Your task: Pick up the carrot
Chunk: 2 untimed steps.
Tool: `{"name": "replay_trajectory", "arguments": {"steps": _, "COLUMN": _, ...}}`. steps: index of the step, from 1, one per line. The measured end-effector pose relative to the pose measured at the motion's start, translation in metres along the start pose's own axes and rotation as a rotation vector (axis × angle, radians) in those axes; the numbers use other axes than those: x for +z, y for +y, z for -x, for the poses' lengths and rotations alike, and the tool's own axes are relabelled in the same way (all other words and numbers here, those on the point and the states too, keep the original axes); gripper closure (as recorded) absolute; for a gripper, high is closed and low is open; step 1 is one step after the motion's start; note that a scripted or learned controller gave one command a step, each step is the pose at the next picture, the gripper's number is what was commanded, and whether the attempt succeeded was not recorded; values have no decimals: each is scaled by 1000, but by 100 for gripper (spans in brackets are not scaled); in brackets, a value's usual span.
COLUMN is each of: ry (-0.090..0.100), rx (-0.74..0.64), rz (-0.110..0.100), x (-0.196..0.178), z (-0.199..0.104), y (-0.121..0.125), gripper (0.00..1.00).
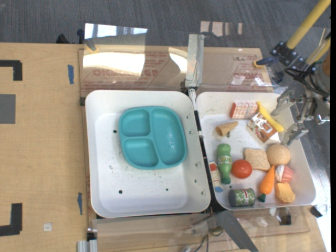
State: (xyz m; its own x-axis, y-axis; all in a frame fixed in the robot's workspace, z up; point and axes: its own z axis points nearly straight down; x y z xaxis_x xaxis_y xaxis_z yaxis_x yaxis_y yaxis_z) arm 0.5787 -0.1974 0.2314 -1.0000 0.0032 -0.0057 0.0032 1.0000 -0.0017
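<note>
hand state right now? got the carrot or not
hand: over the right edge of the right bin, open or closed cannot be told; not holding the carrot, which lies in that bin.

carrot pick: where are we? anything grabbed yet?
Done: nothing that shows. The carrot lies in the right bin, between the bread slice and an orange-pink piece, below the bun. In hand: nothing seen; the gripper is at the bin's right edge, apart from the carrot. Left: move over the carrot, close on it, lift.
</note>
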Motion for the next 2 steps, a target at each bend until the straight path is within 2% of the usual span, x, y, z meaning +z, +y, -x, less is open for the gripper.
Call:
{"name": "replay_trajectory", "arguments": {"steps": 1, "ry": 2, "rx": -60, "rz": 2, "x": 125, "z": -66, "y": 17, "gripper": 0}}
{"name": "replay_trajectory", "arguments": {"steps": 2, "ry": -19, "rx": 130, "rz": -4, "x": 134, "z": -53, "y": 36, "gripper": 0}}
